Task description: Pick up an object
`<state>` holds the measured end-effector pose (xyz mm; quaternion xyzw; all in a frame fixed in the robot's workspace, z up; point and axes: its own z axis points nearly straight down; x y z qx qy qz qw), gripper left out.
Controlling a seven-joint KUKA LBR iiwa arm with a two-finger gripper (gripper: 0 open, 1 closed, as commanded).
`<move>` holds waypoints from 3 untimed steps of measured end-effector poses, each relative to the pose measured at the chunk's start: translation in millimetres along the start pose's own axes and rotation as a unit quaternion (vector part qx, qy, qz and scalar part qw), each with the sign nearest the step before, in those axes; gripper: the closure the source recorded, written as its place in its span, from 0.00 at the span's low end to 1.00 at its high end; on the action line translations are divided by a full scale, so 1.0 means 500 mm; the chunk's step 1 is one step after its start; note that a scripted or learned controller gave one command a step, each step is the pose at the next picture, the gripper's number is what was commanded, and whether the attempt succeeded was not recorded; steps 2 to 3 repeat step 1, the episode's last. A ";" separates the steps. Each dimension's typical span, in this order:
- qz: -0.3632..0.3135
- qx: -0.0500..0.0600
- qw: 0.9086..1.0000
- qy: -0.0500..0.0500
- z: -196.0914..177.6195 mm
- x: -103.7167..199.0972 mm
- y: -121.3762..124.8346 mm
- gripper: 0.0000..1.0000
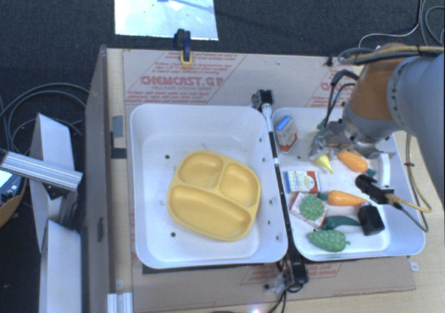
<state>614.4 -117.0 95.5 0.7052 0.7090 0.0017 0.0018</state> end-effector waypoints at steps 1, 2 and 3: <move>-0.003 -0.001 1.000 0.001 -0.189 0.144 -0.047 1.00; -0.003 -0.001 1.000 0.001 -0.189 0.144 -0.047 1.00; -0.003 -0.001 1.000 0.001 -0.189 0.144 -0.047 1.00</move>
